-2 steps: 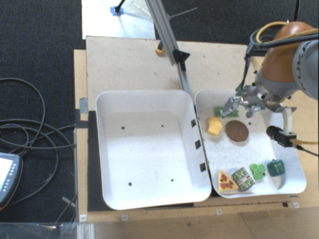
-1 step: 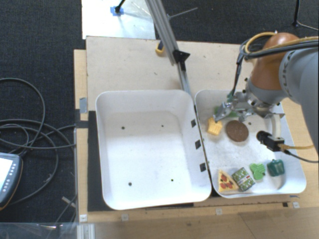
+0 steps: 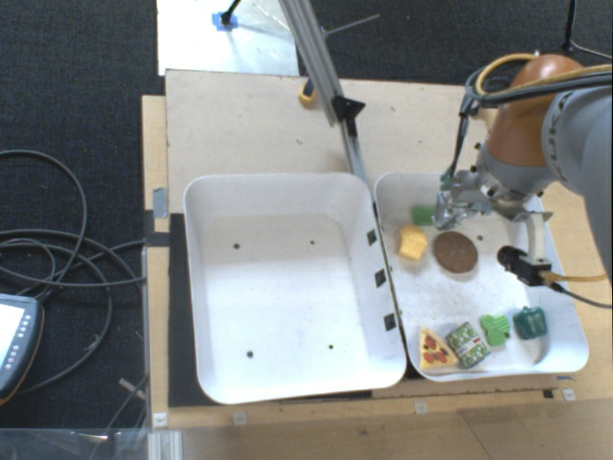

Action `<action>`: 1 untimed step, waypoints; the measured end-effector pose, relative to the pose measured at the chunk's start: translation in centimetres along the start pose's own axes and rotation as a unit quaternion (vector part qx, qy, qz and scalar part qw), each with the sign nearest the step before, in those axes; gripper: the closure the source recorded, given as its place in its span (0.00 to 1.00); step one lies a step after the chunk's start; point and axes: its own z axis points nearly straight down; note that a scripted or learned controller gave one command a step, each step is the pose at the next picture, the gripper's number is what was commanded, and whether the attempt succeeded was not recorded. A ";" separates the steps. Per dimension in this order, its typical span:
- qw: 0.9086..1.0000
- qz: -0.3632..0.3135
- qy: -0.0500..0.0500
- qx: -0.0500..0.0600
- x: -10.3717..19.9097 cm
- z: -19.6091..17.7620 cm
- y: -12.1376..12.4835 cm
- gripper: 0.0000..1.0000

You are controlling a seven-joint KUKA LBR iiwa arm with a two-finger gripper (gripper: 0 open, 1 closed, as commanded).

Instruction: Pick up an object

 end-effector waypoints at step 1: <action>1.000 0.001 0.000 0.000 -0.4 -4.6 -0.5 1.00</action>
